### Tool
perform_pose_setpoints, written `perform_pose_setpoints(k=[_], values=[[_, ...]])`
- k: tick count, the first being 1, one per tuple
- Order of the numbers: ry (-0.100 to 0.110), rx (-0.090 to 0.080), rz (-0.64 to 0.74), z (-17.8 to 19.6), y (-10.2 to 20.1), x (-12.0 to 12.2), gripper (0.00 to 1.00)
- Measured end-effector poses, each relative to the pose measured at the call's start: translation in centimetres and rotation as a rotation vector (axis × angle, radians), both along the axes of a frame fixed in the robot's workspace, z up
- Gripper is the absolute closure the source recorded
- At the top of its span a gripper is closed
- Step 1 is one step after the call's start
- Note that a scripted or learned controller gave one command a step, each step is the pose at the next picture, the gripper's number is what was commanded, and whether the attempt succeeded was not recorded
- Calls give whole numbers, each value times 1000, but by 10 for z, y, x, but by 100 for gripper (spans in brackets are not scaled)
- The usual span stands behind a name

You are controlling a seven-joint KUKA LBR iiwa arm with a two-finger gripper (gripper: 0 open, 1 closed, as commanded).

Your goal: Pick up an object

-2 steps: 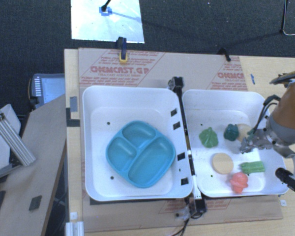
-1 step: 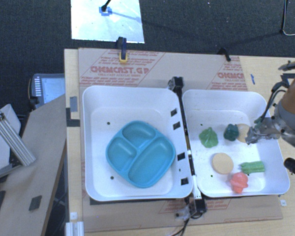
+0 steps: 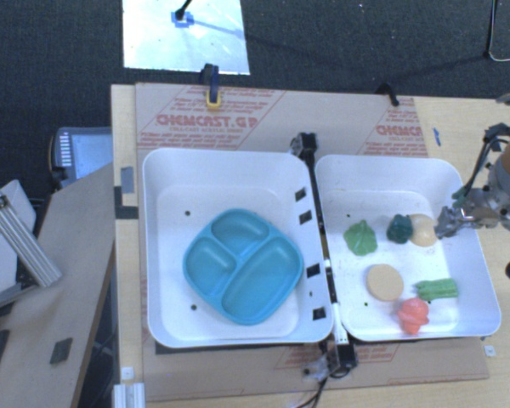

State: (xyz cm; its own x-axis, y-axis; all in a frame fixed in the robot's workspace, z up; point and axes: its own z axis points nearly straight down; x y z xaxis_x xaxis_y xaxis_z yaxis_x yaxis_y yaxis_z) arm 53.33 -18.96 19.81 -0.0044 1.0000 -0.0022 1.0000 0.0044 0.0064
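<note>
Worktop (image 3: 127,253) fills the middle of the frame, carrying two shallow white bins side by side. In the left bin (image 3: 166,177) lies a blue divided plate (image 3: 242,266), tilted diamond-wise toward the lower centre of that bin; it is the sole item on that side.

Across the divider, the right bin (image 3: 476,313) holds the small things. Furthest left is a green leafy piece (image 3: 360,237). Below and right of it sits a tan round disc (image 3: 384,282). Further right, near the bin's upper right, a dark teal lump (image 3: 399,229) touches a cream ball (image 3: 422,230). Lower down, a green bar (image 3: 437,289) lies with its long axis roughly left to right, and just below it a pink-red piece (image 3: 413,314) rests near the bin's lower edge.

At the right edge of the frame the hand (image 3: 452,220) reaches in, its tip just beside the cream ball's right side. Whether it stands apart or together cannot be told at this size, and nothing can be seen clamped in it.

The relation that matters, as I judge it: the cream ball lies immediately left of the hand and slightly lower in the frame, so it is the nearest candidate, with the teal lump pressed against its far side. That crowding could make a clean grasp harder, since closing on the ball may nudge its neighbour.
</note>
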Motion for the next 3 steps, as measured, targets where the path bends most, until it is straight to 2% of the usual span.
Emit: perform_pose_setpoints(k=[1, 2, 3], values=[[1, 0, 1, 24, 0, 2, 100], [2, 3, 5, 27, 48, 29, 100], [3, 4, 5, 37, 97, 45, 100]])
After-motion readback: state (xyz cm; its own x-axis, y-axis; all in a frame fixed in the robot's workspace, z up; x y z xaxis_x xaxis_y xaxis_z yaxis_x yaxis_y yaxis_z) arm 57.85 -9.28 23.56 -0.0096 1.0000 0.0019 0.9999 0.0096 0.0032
